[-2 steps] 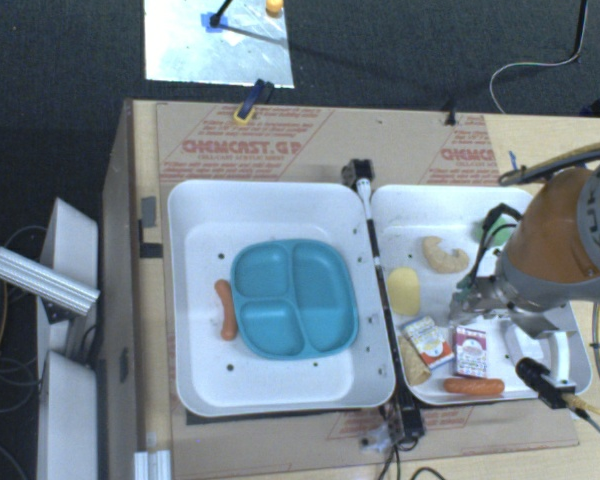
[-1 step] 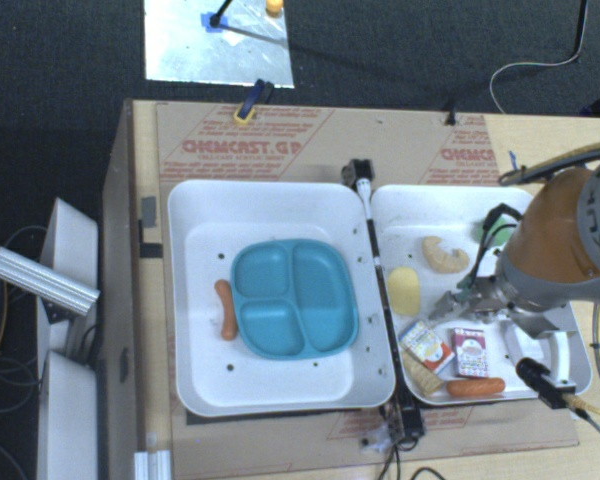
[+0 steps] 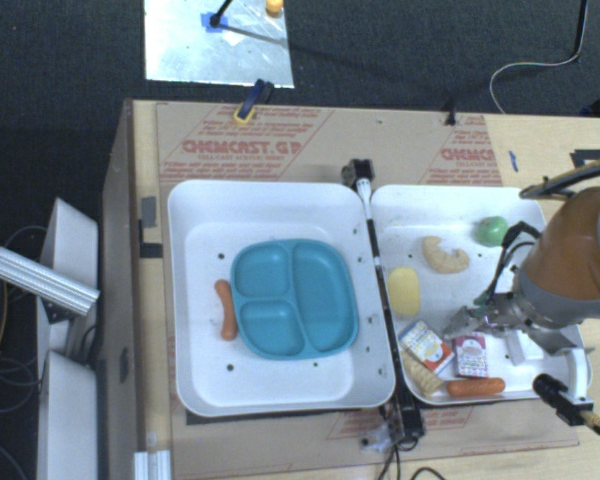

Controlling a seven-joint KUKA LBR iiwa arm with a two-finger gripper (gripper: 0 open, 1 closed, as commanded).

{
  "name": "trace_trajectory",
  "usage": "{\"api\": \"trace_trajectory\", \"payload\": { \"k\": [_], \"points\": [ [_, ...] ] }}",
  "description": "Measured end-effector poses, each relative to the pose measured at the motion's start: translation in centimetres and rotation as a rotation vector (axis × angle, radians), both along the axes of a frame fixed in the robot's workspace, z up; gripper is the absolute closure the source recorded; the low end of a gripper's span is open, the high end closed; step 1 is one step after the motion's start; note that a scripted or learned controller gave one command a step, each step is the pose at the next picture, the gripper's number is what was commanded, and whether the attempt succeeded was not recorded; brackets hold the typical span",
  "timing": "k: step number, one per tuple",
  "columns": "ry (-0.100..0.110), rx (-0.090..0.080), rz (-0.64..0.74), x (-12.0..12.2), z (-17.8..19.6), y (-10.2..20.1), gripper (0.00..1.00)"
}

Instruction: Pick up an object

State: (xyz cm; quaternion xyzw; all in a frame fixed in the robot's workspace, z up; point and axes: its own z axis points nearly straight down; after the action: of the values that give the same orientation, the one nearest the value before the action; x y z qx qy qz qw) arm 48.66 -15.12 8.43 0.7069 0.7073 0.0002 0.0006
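In the right bin (image 3: 540, 208), the jaws of the gripper (image 3: 485, 323) hang just above a small red-and-white packet (image 3: 469, 355); I cannot tell whether they are clenched or released. Near the packet lie a hot dog (image 3: 475, 388), a croissant (image 3: 446, 256) and a green ball (image 3: 492, 230). The left bin (image 3: 195, 268) holds a blue plate (image 3: 293, 298).

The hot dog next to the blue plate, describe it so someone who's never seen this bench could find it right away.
Start at the left white bin, the one that holds the blue divided plate. Just off the plate's left edge, on the bin floor, lies the small orange-red sausage, running roughly top to bottom of the view. The other sausage lies crosswise in the right bin among other items.
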Motion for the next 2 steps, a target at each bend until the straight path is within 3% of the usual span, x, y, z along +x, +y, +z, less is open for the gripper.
{"api": "trace_trajectory", "payload": {
  "k": [1, 2],
  "points": [
    [-0.002, 0.001, 0.002, 0.1, 1.1, 0.1, 1.0],
    [-0.001, 0.001, 0.003, 2.0, 0.0, 4.1, 1.0]
  ]
}}
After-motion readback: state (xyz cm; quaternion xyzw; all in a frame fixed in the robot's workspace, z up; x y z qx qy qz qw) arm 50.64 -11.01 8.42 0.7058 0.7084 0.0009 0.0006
